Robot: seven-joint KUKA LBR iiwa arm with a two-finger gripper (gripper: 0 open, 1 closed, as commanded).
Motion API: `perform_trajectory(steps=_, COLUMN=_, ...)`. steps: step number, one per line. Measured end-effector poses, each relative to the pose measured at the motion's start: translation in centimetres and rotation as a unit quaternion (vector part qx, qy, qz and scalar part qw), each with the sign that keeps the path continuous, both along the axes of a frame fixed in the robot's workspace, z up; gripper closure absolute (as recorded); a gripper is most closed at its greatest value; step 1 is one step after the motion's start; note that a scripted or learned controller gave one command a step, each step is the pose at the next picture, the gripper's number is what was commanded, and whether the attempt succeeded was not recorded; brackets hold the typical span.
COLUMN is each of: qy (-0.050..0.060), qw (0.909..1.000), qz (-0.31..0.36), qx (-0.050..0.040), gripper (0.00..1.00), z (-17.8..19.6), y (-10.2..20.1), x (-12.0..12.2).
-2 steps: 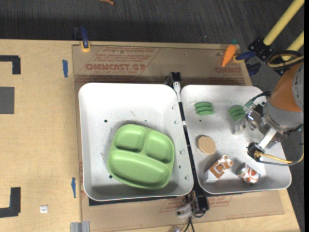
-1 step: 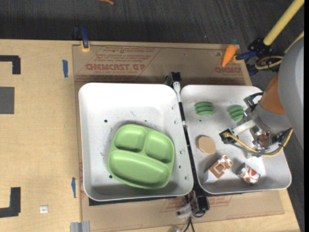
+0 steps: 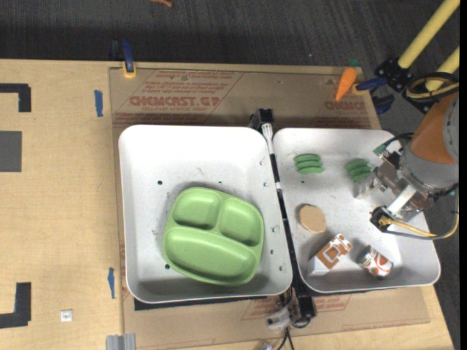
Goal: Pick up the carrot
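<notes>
The cardboard sheet (image 3: 219, 93) under the bins bears red print, upside down to the camera; its large line looks like "CHEMCAST GP", though the letters are blurred. Smaller red lines above it and a partial red word at the sheet's right end are too small to read.
</notes>
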State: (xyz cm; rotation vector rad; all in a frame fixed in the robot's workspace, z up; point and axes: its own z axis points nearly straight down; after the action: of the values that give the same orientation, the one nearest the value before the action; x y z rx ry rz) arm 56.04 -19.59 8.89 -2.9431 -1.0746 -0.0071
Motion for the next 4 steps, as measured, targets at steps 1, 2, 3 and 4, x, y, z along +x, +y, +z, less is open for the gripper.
perform_trajectory(steps=1, qy=-0.002, qw=0.9839, qz=-0.179, qx=-0.0039, gripper=0.00, z=-0.1, y=6.1, x=6.7)
perform_trajectory(steps=2, qy=0.002, qw=0.9729, qz=-0.231, qx=-0.0045, gripper=0.00, z=4.7, y=0.0, x=8.5)
perform_trajectory(steps=3, qy=0.004, qw=0.9692, qz=-0.246, qx=-0.0039, gripper=0.00, z=5.3, y=-2.5, x=7.1)
perform_trajectory(steps=4, qy=0.005, qw=0.9697, qz=-0.244, qx=0.0011, gripper=0.00, z=2.2, y=-2.2, x=8.8)
